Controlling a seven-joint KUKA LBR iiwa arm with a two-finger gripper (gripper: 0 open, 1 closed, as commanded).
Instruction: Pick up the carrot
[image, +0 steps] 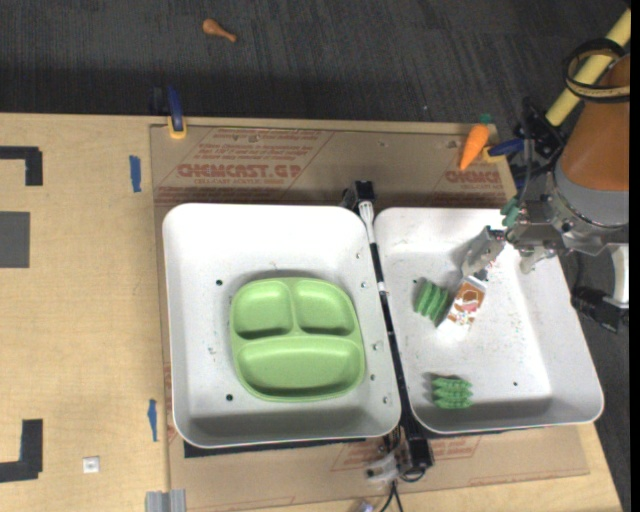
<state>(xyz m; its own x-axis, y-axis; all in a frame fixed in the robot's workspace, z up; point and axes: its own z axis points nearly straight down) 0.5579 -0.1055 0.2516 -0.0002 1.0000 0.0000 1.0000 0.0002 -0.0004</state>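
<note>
The arm reaches in from the right, its orange band high near the edge, wrist bent down over the right bin (560, 395). The gripper (484, 254) hangs low over that bin's upper part; from here I cannot tell how it is set. The carrot (474, 143), small, tapered and orange with a green top, lies on the cardboard desk (90, 300) beyond the bin, well apart from the gripper. Two ridged green pieces (432, 300) (450, 391) and one glossy packet (467, 302) lie in the right bin. One smooth green divided plate (296, 338), three compartments, sits in the left bin (200, 260).
</note>
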